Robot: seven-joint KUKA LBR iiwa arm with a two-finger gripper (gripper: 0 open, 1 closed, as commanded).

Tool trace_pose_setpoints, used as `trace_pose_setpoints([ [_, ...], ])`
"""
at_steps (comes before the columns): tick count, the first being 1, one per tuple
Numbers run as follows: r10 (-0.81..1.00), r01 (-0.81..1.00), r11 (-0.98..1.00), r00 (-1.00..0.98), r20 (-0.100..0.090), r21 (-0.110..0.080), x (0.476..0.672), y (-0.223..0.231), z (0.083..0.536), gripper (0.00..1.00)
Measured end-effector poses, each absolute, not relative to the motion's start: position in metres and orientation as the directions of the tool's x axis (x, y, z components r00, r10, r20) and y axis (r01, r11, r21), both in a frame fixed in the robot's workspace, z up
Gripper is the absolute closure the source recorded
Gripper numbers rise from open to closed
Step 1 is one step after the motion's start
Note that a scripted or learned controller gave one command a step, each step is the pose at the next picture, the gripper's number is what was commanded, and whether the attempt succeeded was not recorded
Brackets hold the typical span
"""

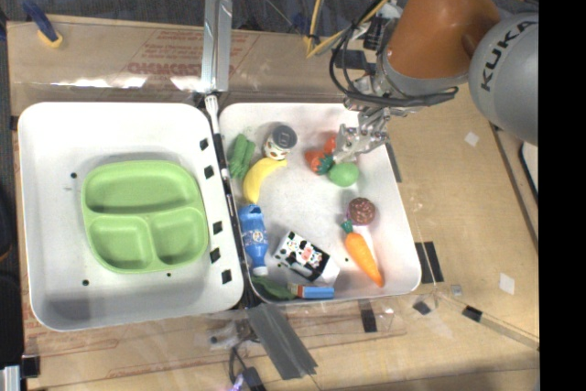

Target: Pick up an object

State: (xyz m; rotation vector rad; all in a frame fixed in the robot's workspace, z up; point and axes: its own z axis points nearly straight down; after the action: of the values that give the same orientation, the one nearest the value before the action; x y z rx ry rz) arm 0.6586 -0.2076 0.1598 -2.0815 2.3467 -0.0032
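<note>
1. Camera view, looking down at a slant: the arm (467, 41) is reaching in from the right, with its orange band sitting over the far right corner of the right bin (407, 238).
2. The gripper (352, 149) is hanging low inside that bin near the far wall, right over a green ball (343, 174) and a small orange-red toy (320, 158). It's all bunched together there, so I can't tell whether the gripper is clenched, released or grasping anything.
3. The right bin is looking pretty crowded. A banana (256, 179) is lying by the left wall with a green piece (240, 153) just beyond it, and a small tin (279, 140) is standing near the far wall.
4. Along the left wall a blue bottle (252, 238) is lying lengthwise. A black-and-white carton (305, 256) is sitting near the front edge, with a blue marker (316, 292) tucked against the front wall.
5. On the right side, a carrot (363, 256) is lying close to the right wall, and a brown ball (361, 211) is sitting just beyond it.
6. Open room: the middle of the right bin's floor is showing bare white between the banana and the green ball.
7. The left bin (37, 197) is holding a green divided plate (142, 215), with bare floor all around it out to the walls.
</note>
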Motion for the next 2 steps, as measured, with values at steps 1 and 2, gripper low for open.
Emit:
trace_pose_setpoints([
  [1,-0.993,-0.993,0.121,-0.121,-0.002,-0.003,0.658,-0.208,0.159,0.00],
  [2,-0.998,-0.998,-0.059,0.059,-0.004,0.005,0.579,-0.208,0.104,0.00],
])
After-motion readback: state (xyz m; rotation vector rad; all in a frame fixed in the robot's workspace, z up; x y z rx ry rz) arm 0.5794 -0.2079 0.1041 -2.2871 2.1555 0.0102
